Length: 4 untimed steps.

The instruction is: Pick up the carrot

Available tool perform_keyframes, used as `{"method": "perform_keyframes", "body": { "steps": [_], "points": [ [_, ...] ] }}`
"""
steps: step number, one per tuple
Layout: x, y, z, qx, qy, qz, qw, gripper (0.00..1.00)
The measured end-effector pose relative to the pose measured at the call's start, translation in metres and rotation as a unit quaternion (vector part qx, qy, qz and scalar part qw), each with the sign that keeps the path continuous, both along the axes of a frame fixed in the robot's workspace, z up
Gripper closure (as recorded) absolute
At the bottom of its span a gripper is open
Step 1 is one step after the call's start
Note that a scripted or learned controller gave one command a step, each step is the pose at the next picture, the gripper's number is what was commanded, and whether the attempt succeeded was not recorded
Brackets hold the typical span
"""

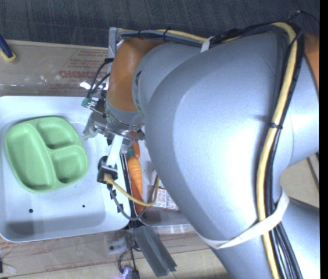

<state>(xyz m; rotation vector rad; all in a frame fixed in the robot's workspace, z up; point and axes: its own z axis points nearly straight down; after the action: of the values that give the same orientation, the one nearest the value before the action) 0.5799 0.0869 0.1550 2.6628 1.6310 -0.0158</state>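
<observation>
The carrot (134,178) is orange and lies lengthwise at the left edge of the right bin, just past the wall between the two bins. My gripper (115,130) hangs over that wall, a little above and to the left of the carrot's top end. The grey arm with its orange band covers most of the right bin and hides the gripper's tips. Part of the carrot is hidden behind the gripper body and the yellow cable.
A green divided plate (44,153) lies in the left white bin (1,173). A flat packet with a red and white label (165,199) lies beside the carrot, partly under the arm. A blue and yellow clamp (4,46) sits on the bench at the far left.
</observation>
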Motion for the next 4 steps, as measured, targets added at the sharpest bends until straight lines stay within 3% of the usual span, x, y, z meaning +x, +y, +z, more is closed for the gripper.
{"method": "perform_keyframes", "body": {
  "steps": [1,2,3,4],
  "points": [
    [0.033,-0.109,0.036,0.0112,0.003,0.01,0.9999,0.0],
    [0.024,-0.031,0.035,0.0117,0.006,0.158,0.9874,0.0],
    [0.058,-0.134,0.102,0.0107,0.003,0.188,0.9821,0.0],
    [-0.047,-0.108,0.036,0.0109,0.006,0.287,0.9578,0.0]
  ]
}}
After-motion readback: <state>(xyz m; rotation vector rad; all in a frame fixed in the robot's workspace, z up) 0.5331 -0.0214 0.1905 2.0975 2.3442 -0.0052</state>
